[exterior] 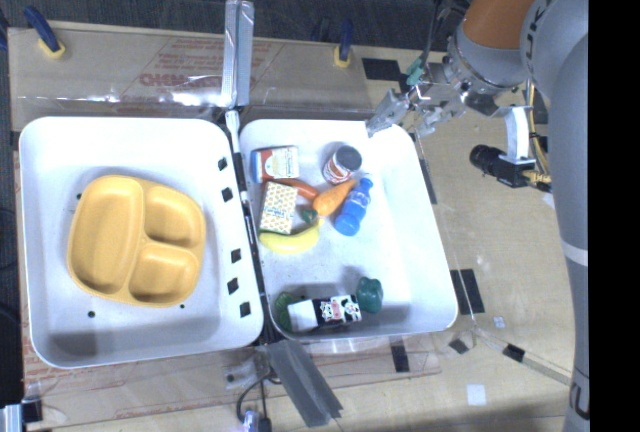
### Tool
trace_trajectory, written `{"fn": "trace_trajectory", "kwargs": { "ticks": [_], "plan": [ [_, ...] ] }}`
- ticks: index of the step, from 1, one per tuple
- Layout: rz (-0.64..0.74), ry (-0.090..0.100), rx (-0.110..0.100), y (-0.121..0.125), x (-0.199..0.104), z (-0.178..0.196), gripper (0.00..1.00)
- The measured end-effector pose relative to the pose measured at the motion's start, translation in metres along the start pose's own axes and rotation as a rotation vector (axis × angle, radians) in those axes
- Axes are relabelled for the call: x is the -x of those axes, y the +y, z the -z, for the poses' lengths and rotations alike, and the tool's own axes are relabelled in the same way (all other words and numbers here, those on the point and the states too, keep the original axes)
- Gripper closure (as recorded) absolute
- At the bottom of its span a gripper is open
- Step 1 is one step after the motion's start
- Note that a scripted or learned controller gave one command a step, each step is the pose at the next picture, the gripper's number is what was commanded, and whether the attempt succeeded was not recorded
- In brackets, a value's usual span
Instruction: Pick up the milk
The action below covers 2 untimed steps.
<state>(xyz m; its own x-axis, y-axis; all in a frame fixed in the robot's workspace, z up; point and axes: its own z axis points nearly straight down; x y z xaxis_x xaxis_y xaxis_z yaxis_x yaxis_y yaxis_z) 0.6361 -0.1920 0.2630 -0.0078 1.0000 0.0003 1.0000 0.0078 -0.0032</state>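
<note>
The milk [338, 310] is a small carton with a black-and-white cow pattern. It lies on its side near the front wall of the right bin [420, 260], between a dark green item [291, 306] and a green item [369, 294]. My gripper [402, 113] hangs over the right bin's far right corner, well away from the milk. Its fingers are spread open with nothing between them.
Further back in the right bin lie a red-and-white carton [278, 163], a can [342, 161], a carrot [333, 197], a blue bottle [352, 208], a patterned box [279, 208] and a banana [290, 241]. A yellow divided tray [135, 240] sits in the left bin [50, 320].
</note>
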Motion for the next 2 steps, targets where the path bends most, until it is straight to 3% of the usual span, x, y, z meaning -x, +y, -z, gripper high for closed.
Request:
{"fn": "trace_trajectory", "kwargs": {
  "ticks": [1, 2],
  "plan": [
    [-0.078, 0.001, -0.001, -0.097, 0.008, -0.157, 0.00],
    [-0.074, 0.002, -0.001, -0.158, -0.067, -0.173, 0.00]
  ]
}}
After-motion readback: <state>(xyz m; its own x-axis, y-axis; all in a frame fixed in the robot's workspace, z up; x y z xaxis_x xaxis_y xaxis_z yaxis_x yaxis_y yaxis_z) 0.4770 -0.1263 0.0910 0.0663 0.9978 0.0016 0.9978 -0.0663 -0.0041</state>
